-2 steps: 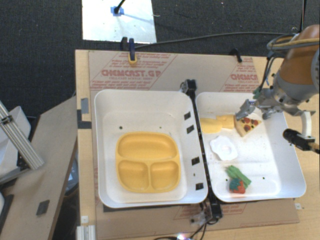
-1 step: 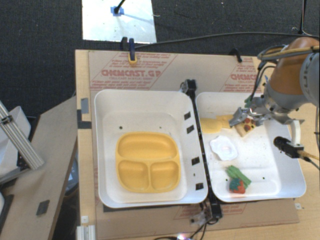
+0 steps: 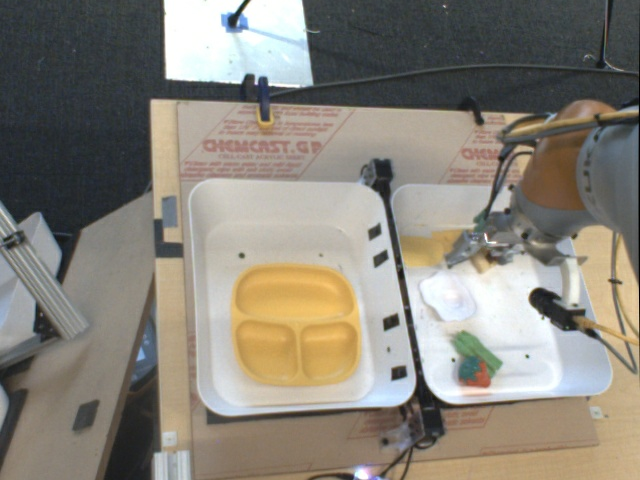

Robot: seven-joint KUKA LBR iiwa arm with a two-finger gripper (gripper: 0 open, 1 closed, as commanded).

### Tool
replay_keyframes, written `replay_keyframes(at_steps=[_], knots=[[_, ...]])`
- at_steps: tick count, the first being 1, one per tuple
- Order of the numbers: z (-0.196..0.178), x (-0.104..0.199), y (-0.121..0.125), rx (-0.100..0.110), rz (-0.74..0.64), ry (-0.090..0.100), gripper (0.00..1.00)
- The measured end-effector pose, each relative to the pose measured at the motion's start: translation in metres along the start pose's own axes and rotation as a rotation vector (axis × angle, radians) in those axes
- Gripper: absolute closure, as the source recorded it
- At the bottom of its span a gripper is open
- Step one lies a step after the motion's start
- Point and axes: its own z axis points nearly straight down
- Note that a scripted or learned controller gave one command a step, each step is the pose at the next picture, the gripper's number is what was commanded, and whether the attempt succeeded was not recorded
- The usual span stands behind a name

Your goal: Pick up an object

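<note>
Now the gripper (image 3: 468,251) is over the back-left part of the right bin (image 3: 545,368), at the edge of a pale yellow flat piece (image 3: 422,249); parted or closed, cannot tell. Just in front of it lies a white roundish object (image 3: 447,298), and nearer the front a green and orange toy (image 3: 475,360). The left bin (image 3: 215,268) holds a yellow divided plate (image 3: 296,323).

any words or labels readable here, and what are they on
"CHEMCAST GP": large red print on the brown sheet.
Second red print at the sheet's right: partly hidden, not readable whole.
Fine red lines around both: too small to read.
</note>
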Motion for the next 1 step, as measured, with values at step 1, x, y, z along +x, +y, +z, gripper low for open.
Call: replay_keyframes(at_steps=[1], knots=[[-0.0137,-0.0011,0.0018,-0.007,0.001,-0.003,1.0]])
